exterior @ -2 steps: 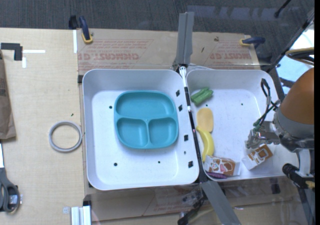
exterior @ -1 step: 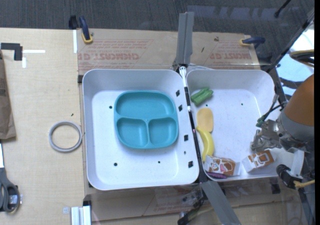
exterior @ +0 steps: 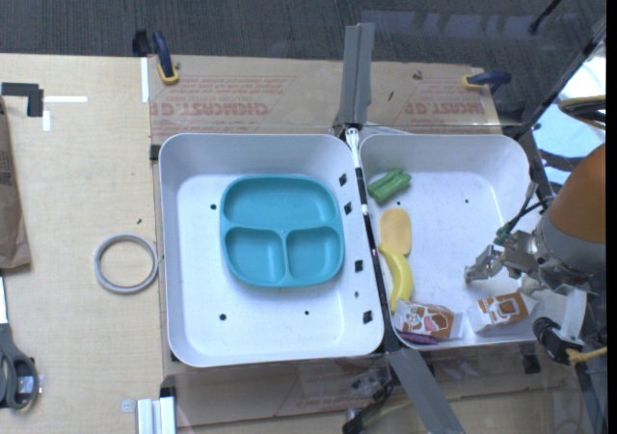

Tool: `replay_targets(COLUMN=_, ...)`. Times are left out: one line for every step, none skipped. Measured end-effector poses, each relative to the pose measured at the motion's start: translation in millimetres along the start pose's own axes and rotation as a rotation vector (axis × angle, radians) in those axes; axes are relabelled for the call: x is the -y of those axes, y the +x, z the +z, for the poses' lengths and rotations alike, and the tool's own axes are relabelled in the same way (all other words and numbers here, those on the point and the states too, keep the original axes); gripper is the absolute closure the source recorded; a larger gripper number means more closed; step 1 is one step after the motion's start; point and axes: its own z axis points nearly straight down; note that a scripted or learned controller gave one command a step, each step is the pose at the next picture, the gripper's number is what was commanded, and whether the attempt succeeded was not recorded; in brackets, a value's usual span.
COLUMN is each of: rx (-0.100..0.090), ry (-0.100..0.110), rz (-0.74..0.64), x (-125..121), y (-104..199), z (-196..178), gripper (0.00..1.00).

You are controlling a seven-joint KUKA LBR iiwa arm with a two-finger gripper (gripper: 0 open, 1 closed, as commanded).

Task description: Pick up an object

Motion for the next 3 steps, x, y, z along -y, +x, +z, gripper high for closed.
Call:
replay_targets(rx=0.002, ry=-0.003, rz=-0.336, x=4.8, y=42.2, z=-148.0, gripper=0.00)
replay_targets(rx=0.002, ry=-0.003, rz=-0.373, x=24.1, y=69.2, z=-170.8, gripper=0.00)
replay_targets(rx=0.001, ry=-0.001, rz=-0.584, x=17.0, y=46.8, z=0.1, gripper=0.00)
